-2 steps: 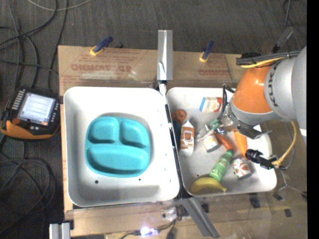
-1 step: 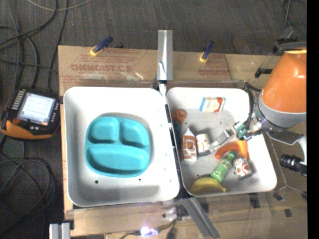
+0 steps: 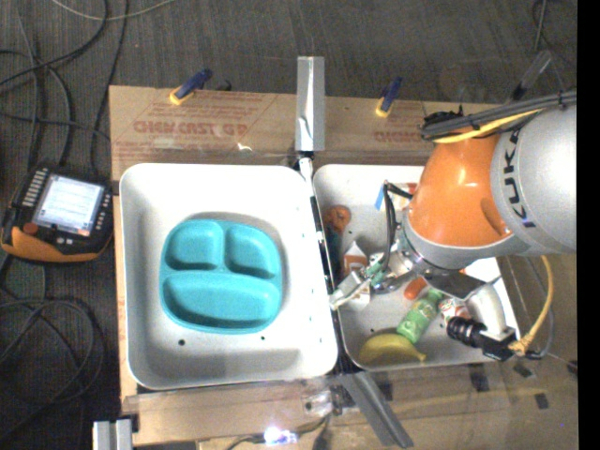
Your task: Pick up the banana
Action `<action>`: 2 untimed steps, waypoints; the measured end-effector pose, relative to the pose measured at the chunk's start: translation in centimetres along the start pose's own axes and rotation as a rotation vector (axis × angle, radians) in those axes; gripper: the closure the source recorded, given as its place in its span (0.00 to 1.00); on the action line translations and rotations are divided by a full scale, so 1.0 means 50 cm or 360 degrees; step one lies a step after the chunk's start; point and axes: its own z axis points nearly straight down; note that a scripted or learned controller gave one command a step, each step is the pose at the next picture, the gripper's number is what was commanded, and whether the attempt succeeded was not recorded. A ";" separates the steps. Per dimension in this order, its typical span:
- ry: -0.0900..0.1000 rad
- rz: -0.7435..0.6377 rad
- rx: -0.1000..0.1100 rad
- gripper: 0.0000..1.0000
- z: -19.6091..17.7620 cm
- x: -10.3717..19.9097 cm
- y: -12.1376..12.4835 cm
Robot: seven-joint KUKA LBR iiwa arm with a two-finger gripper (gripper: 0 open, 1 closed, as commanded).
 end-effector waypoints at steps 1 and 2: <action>-0.0004 -0.0222 -0.0005 0.00 -0.097 -0.034 -0.011; -0.0002 -0.0245 0.0000 0.00 0.124 -0.140 -0.056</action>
